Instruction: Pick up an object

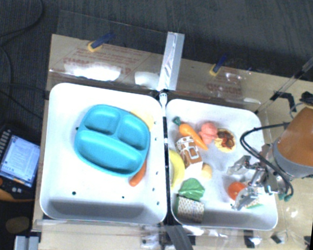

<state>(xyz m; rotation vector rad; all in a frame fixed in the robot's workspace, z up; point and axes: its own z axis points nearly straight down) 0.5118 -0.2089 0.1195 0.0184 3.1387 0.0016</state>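
- Gripper (246, 192) low in the right bin (227, 112), beside a red-orange object (236, 189) near the bin's right wall: likely the pick target.
- Cannot tell jaw spacing amid metal clutter.
- Reaching in from the right, orange band (306, 138) above the wrist, tilted down-left.

Divided plate (113, 139) in left bin (56, 194), carrot (193, 135), banana (176, 167) and other toy foods in right bin (258, 221)

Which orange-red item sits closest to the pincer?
The small red-orange piece beside the pincer in the right bin; both carrots lie farther left.
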